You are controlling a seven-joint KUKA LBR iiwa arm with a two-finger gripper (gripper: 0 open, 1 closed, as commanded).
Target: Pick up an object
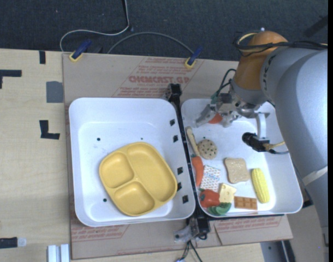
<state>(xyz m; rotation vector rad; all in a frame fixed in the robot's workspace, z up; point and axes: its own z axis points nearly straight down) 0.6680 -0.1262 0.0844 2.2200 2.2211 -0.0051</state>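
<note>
My gripper [214, 114] hangs low over the far left part of the right bin [284, 171], with the grey arm and its orange band [253, 59] above it. A small red-orange piece [214, 119] shows right at the gripper's tip; I cannot tell whether it is held. Toy food lies in the bin in front of the gripper: a round cookie [207, 148], a bread slice [236, 170], a corn cob [259, 184], a carrot [197, 171], a speckled cracker [211, 174], a cheese piece [227, 192], a red pepper [209, 198] and a brown wafer [245, 203].
The left bin [90, 124] holds a yellow divided plate [137, 178]. A pale stick [192, 142] lies along the right bin's left wall. A black part on a cable [254, 141] hangs just right of the gripper. The arm's bulk covers the bin's right side.
</note>
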